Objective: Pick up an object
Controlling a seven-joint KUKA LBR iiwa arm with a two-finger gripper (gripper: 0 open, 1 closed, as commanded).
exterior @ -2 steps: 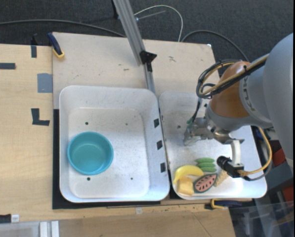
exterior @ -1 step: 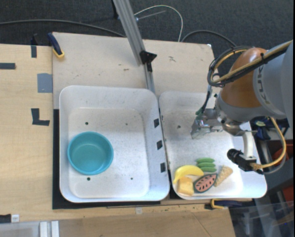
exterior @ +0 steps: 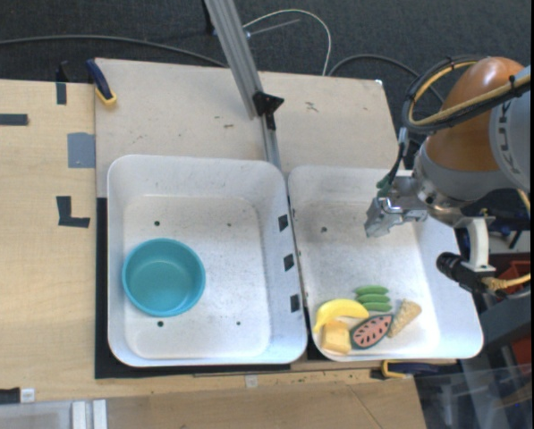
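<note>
In the right bin (exterior: 338, 239), near its front edge, lies a cluster of toy food. It holds a yellow banana (exterior: 338, 310), a green pea pod (exterior: 371, 294), a watermelon slice (exterior: 371, 332), a yellow-orange block (exterior: 336, 337) and a tan piece (exterior: 407, 315). My gripper (exterior: 380, 219) hangs over the back right part of that bin, well behind the cluster. Nothing shows between its fingers.
A blue bowl (exterior: 164, 277) sits in the left bin (exterior: 195, 186), toward its front left. A grey metal pole (exterior: 240, 52) slants down to the ridge between the bins. Cables run across the dark floor behind the bench.
</note>
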